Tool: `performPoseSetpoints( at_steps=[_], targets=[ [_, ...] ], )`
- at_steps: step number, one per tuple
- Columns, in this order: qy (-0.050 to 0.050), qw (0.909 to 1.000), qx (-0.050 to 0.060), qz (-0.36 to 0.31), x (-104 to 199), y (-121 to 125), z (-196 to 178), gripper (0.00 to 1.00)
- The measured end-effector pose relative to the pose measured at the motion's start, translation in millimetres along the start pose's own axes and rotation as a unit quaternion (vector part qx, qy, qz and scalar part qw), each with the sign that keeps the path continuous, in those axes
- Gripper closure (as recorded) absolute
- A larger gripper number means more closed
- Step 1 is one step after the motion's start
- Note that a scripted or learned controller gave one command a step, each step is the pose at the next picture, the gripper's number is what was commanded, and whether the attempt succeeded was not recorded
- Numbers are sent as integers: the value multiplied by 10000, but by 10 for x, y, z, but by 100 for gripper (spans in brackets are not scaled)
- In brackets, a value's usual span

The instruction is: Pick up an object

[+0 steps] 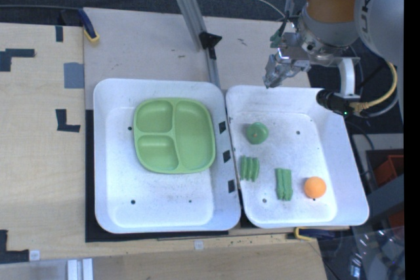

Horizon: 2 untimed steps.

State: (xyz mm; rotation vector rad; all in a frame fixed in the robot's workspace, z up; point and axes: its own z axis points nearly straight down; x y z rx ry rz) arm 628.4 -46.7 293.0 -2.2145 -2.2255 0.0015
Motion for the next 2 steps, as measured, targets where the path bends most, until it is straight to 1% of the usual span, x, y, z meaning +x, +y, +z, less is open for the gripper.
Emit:
performPoseSetpoints(
  at_steps=[1, 2],
  targets=[
    [1, 10000, -6, -10, 579, -37, 43, 100],
    [-1, 10000, 7, -6, 1084, -12, 223, 100]
  ],
)
